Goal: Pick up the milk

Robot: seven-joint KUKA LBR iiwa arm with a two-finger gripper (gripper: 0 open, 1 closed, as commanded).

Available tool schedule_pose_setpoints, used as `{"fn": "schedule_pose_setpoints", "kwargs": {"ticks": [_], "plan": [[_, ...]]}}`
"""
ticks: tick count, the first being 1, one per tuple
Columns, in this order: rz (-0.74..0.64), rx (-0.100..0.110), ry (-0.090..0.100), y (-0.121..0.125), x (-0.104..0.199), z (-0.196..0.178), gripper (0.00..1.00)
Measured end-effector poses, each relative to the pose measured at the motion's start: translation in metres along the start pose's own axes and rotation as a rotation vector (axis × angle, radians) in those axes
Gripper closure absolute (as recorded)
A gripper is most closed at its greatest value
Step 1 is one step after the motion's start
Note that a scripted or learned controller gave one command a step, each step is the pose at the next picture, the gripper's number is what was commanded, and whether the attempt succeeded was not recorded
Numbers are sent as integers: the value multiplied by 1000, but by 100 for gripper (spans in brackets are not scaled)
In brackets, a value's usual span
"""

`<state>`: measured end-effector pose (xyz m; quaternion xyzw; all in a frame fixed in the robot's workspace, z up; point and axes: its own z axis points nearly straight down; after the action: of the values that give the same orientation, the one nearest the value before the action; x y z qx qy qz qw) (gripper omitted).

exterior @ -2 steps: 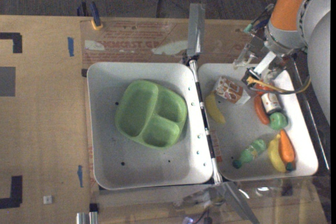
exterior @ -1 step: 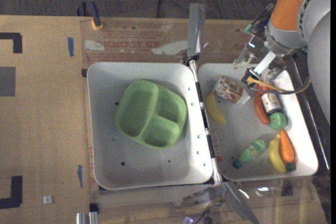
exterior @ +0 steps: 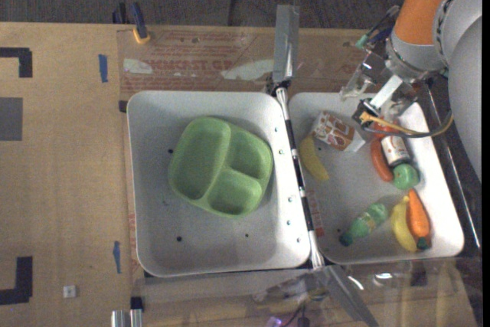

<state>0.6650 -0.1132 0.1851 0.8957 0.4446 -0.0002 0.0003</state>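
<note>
Descending off-centre, the milk carton (exterior: 338, 131) may be toppled by the gripper (exterior: 366, 112), whose finger state cannot be told.

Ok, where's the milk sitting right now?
In the camera view the milk carton lies in the right bin, near its upper left corner, just right of the yellow banana. The tool hovers close by on its right.

The small brown-and-white milk carton (exterior: 338, 131) lies tipped over in the right bin's upper-left part.
</note>
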Motion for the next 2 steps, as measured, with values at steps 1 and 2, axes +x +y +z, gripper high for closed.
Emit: {"fn": "schedule_pose_setpoints", "kwargs": {"ticks": [1, 2], "plan": [[0, 0, 0, 0, 0, 0, 0], [0, 0, 0, 0, 0, 0, 0]]}}
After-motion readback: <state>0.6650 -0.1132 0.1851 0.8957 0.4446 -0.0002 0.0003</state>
